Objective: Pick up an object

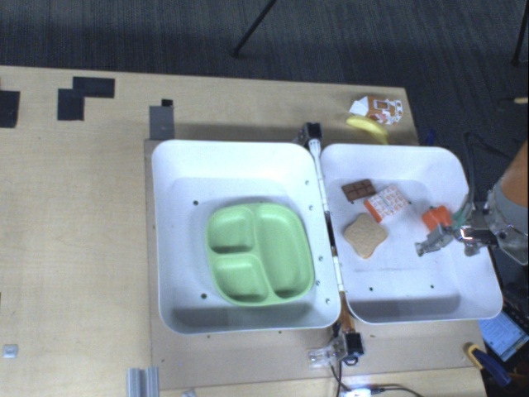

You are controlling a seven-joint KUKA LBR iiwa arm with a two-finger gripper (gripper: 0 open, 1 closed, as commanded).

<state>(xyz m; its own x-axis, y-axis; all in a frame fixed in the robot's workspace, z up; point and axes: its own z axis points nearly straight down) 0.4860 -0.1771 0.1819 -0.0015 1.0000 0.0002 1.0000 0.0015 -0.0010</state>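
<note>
The arm reaches in from the right, and the gripper (431, 243) hangs low over the right bin (413, 300), close to that bin's right wall. Its two fingers look slightly spread, with nothing between them, though the view is small and soft there, so take that as likely and not certain.

The candidates sit in a loose cluster in the upper half of the right bin: an orange piece (436, 217) just above and beside the gripper, a red-and-white patterned packet (385, 203), a brown chocolate-like bar (358, 190) touching the packet's upper left, and a tan toast-shaped piece (364, 236) below them. The orange piece is nearest, so the low, side-on approach probably targets it.

In the left bin (178, 222) lies a green divided plate (259, 252), well apart from the action. Beyond the bins, on the table (74, 246), a yellow banana (367, 125) and a small printed packet (382, 108) lie together.
</note>
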